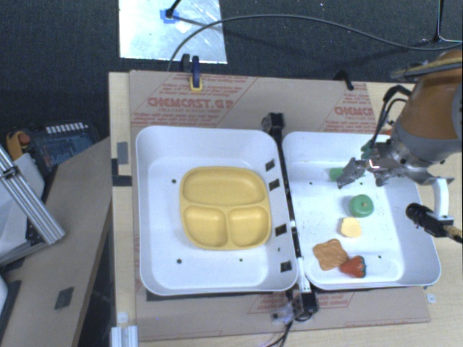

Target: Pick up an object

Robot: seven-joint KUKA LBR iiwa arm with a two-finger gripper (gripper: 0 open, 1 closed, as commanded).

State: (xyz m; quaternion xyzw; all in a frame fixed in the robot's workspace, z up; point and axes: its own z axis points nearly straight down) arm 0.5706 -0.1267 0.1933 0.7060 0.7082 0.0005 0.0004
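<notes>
Hand (352,173) over right bin (419,266) — grip state unclear; green object (336,173) partly hidden behind it.

right bin (416,266): food items clustered at centre and front | far left corner open

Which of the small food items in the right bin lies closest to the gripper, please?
The small green piece at the gripper, partly hidden by it. The green round item, yellow piece, toast and red item lie further along the bin.
</notes>
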